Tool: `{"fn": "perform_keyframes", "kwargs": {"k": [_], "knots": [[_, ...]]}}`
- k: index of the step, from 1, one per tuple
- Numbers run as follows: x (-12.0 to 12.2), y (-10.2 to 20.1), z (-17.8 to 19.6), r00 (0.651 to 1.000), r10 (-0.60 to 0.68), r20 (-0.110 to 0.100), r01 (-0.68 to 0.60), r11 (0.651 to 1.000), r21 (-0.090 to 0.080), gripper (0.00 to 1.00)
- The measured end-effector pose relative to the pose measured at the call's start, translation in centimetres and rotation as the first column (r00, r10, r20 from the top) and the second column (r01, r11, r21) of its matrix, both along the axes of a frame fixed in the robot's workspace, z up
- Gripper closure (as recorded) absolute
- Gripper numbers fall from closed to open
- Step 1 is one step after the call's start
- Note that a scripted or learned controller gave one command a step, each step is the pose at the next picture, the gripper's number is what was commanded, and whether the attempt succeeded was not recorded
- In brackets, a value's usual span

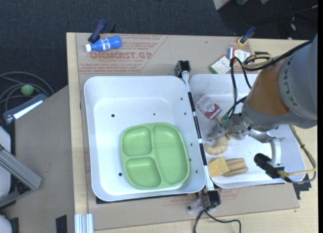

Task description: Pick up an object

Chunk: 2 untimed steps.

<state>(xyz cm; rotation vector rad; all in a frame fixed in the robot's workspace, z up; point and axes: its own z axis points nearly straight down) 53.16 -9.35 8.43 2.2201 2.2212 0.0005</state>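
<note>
While the claw (218, 132) hovers low in the right bin (298, 148), fingers unreadable, the croissant (216, 146) lies just beneath; I'd centre over its curve and descend straight before closing.

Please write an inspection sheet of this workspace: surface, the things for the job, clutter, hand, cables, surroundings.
Surface: wooden bench bearing left bin and right bin.
Job's things: green tray in left bin; red-white packet, ring, yellow block, tan piece in right bin.
Clutter: blue-white bottle, patterned card on bench behind the bins.
Hand: hand low over right bin, just above the ring; grip cannot be judged.
Cables: black cables along arm.
Surroundings: dark carpet; green ball at left.
</note>
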Motion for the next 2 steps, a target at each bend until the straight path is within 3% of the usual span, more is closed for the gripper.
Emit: {"fn": "perform_keyframes", "kwargs": {"k": [1, 2], "knots": [[0.0, 0.0, 1.0, 1.0, 0.0, 0.001, 0.0, 1.0, -0.001, 1.0], [2.0, 9.2, 10.1, 1.0, 0.002, 0.001, -0.002, 1.0, 0.003, 1.0]]}}
